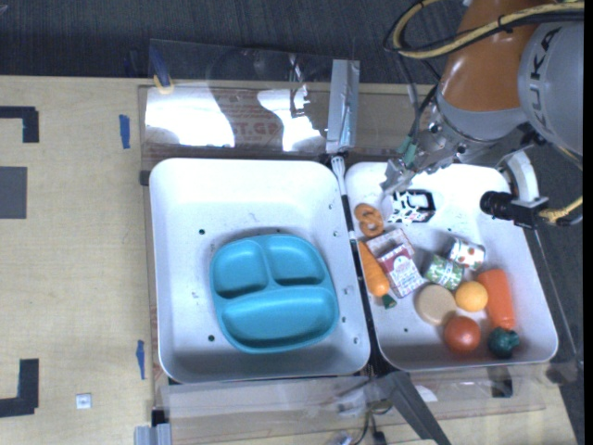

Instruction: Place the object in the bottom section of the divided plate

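The tool [400,176] hangs over the top of the right bin [537,341], and I cannot tell if it grips anything, so picking up a toy [401,269] for the plate [273,292] looks next.

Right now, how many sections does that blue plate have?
3. The blue plate in the left bin has two small sections side by side along its far edge and one wide section across its near edge.
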Available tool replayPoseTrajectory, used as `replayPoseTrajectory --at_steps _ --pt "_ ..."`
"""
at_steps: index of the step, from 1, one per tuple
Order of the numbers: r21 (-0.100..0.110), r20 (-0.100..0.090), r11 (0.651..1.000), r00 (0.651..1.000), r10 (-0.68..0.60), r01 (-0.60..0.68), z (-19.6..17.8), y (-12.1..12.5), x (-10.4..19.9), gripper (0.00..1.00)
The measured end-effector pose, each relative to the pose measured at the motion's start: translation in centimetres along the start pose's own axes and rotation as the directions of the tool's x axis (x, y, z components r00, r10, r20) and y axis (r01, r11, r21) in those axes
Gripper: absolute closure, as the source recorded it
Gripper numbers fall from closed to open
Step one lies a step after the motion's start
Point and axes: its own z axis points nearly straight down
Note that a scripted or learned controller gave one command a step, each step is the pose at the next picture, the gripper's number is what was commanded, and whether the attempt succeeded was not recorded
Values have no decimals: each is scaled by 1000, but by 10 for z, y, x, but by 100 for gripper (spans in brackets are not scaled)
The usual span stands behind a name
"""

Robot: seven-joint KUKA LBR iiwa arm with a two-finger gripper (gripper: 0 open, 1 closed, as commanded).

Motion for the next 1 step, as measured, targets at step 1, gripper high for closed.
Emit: replayPoseTrajectory --at_steps 1 --pt "13 -9 1000 1000 5 -5 55 -23 83 100"
